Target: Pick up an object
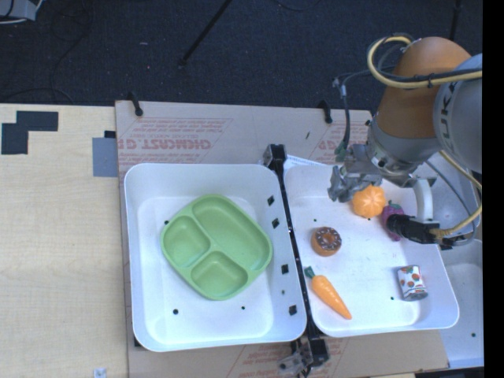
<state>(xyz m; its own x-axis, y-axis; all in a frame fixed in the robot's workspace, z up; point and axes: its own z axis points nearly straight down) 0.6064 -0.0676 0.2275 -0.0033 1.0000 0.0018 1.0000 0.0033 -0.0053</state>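
Note:
In the right bin (441, 321) lie an orange mandarin-like fruit (368, 201), a chocolate donut with sprinkles (325, 241), a carrot (331, 295), a small patterned can (411, 282) and a purple item (392, 215) partly hidden by the arm. My gripper (346, 186) hangs low over the back of this bin, its tips just left of and touching or nearly touching the orange fruit. Nothing shows between its fingers.
The left bin (142, 211) holds a green divided plate (216, 245). A black divider (287, 242) runs between the bins. The arm's grey and orange body (421, 93) looms over the right bin's back right corner, with cables trailing near the purple item.

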